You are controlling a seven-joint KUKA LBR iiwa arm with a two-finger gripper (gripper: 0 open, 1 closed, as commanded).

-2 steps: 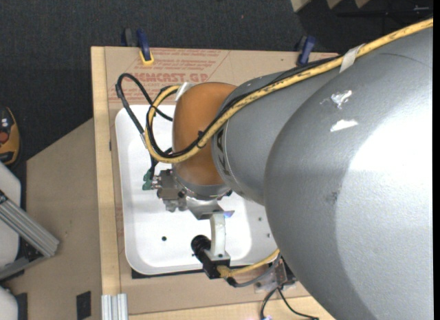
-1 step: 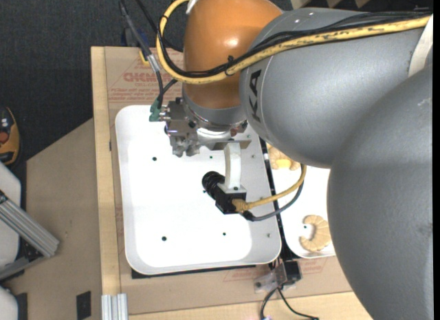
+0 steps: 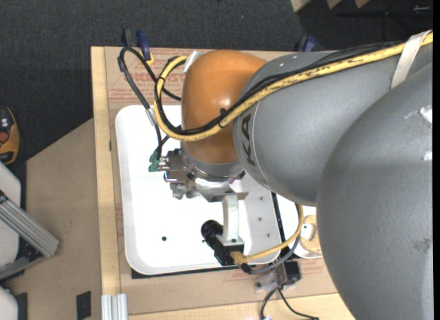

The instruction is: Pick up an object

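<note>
The grey arm (image 3: 344,140) sweeps in from the right and fills much of the frame, its orange band (image 3: 213,105) bulging over the left white bin (image 3: 137,195) on the wooden desk (image 3: 103,105). Below the band, the gripper (image 3: 184,182) hangs over the bin's middle, mostly masked by the wrist, so whether it is apart or together cannot be told, and no object can be made out between or beneath it. One yellow cable (image 3: 289,78) runs along the arm and loops past the band; one black cable (image 3: 134,78) curls beside it near the bin's top left corner. A black fitting on a white bracket (image 3: 220,239) juts down toward the bin's near edge. A second bin lies largely hidden under the arm. Dark carpet (image 3: 69,9) surrounds the desk.
</note>
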